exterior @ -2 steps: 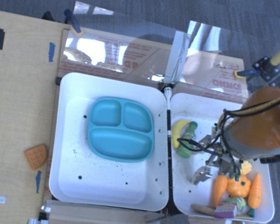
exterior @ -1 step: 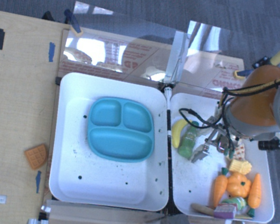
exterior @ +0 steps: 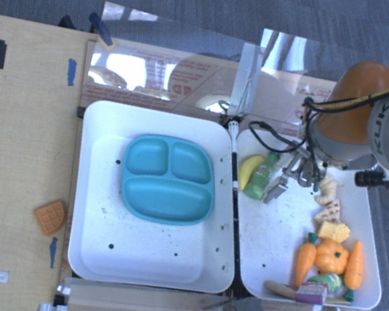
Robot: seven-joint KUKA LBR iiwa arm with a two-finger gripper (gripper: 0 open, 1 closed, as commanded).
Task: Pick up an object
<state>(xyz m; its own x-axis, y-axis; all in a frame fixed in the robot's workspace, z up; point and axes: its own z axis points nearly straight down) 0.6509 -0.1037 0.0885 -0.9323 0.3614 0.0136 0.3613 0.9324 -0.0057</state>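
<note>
Currently gripper (exterior: 285, 180) over right bin (exterior: 268, 246), fingers spread, nothing between them.
Green toy (exterior: 259, 179) and yellow banana-shaped toy (exterior: 249, 170) lie together at the bin's left wall near the divider, just beside the fingertips; green one pale, elongated, partly under the fingers. Clutter packed along the right wall: corn piece (exterior: 334, 231), orange pumpkin (exterior: 330, 258), two carrots (exterior: 304, 261) (exterior: 355, 264), a pale shell-like toy (exterior: 328, 189). Bin centre bare. Left bin (exterior: 89, 244) holds a blue divided plate (exterior: 168, 179). Waffle toy (exterior: 50, 216) sits on the bench outside.
</note>
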